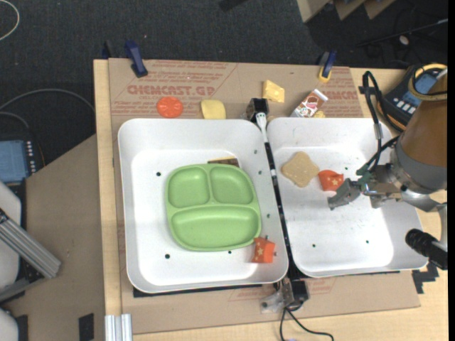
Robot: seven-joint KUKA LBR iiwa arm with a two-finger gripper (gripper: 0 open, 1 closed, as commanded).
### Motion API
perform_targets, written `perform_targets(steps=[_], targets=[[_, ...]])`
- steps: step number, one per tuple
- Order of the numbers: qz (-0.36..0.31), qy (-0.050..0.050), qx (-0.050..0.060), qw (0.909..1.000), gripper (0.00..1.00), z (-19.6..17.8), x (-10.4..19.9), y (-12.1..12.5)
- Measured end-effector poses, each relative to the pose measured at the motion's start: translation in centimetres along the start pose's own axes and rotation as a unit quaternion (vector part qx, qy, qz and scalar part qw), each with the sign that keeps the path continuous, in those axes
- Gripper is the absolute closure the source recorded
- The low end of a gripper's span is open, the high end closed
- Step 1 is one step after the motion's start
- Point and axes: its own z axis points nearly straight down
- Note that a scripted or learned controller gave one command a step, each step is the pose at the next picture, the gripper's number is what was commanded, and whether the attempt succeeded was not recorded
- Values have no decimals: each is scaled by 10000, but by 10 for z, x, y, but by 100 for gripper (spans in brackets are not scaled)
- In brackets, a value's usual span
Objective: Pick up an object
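Note:
In the right bin [341, 251] lie a tan bread-shaped piece [299, 169] and, just right of it, a small red strawberry-like piece [329, 180]. My gripper [343, 192] hangs over the right bin, its dark fingers pointing left, close to the red piece's lower right side. I see nothing between the fingers. The left bin [142, 204] holds a green divided plate [212, 207], with a small orange-red piece [264, 250] at its lower right corner and a brown item [223, 162] peeking out behind the plate.
Behind the bins on the cardboard lie an orange disc [169, 106], a pale yellow piece [212, 109], a yellow wedge [274, 91] and a red-and-white packet [309, 105]. A black clip [257, 108] sits at the bins' shared wall. Cables run along the right.

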Motion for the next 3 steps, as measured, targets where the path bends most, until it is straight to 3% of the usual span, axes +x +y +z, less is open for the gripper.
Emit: perform_targets(steps=[1,2,3], targets=[[-7,-17,-30,10000,0,27,-36,80],[-8,8,-1,10000,0,136,-27,116],[2,-11,-48,10000,100,118,-29,118]])
